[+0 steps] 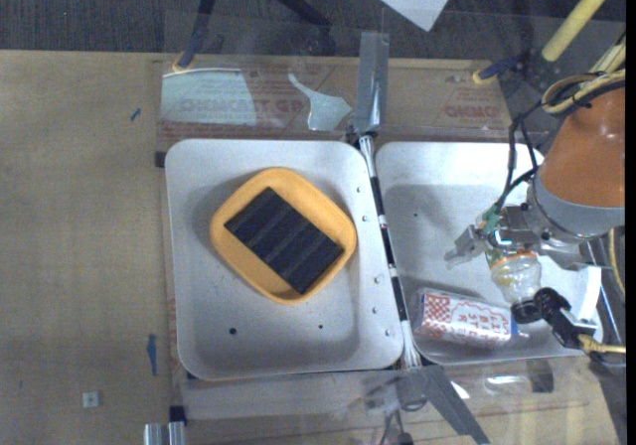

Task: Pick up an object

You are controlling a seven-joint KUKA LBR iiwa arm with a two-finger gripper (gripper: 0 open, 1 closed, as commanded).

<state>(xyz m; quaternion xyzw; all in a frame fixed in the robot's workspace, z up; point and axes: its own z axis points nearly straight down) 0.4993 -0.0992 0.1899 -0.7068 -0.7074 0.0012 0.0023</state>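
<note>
Over the right bin [397,175] the gripper [497,239] hangs low; can't tell how it's set. Red-and-white packet [465,318] lies near the front wall, just beside it. Looks like the approach step, next it needs lining up over that packet.

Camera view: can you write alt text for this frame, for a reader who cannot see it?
The grey-and-orange arm reaches into the right bin, its gripper low over the bin floor near a red-and-white packet at the front edge. The left bin holds an orange pad with a dark ribbed centre.
</note>
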